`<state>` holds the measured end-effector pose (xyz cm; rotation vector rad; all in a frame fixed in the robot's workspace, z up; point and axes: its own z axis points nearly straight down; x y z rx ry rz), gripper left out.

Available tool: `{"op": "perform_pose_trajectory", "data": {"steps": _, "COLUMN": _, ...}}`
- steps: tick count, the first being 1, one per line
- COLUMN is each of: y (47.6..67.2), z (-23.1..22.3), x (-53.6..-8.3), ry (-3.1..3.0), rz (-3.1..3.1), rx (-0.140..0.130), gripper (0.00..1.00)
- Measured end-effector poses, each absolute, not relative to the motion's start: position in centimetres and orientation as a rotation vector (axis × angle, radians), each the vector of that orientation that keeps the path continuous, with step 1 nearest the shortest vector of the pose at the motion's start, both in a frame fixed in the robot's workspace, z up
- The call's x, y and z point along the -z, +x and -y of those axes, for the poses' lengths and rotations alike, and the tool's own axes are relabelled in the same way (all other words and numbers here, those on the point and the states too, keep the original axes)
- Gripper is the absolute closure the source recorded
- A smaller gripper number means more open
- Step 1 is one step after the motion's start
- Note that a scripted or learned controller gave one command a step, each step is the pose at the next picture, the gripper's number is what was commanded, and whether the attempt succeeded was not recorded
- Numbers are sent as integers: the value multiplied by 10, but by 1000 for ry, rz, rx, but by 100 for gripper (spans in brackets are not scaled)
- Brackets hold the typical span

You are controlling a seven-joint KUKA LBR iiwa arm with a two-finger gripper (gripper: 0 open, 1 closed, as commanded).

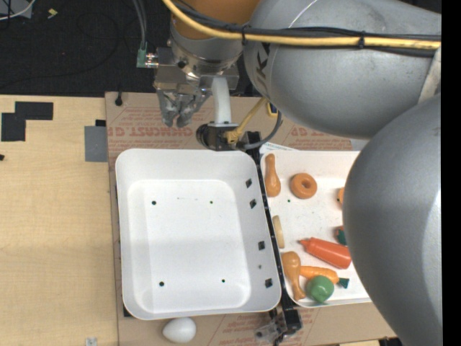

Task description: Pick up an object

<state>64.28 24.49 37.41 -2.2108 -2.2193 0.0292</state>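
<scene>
A: How far along are we?

B: Barely begun. Our arm hangs over the left bin's far edge; the pincer looks pinched together on nothing.

A: And the objects?

B: Unpicked: carrot, doughnut, green ball lie in the right bin.

Grey arm hides right bin's right side, covering part of an orange piece there
</scene>
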Motion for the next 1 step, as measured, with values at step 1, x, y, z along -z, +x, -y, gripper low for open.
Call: {"op": "perform_pose_trajectory", "data": {"steps": 1, "y": 643, "z": -244, "x": -547, "ry": -2221, "rz": 2232, "rx": 21, "gripper": 100}}
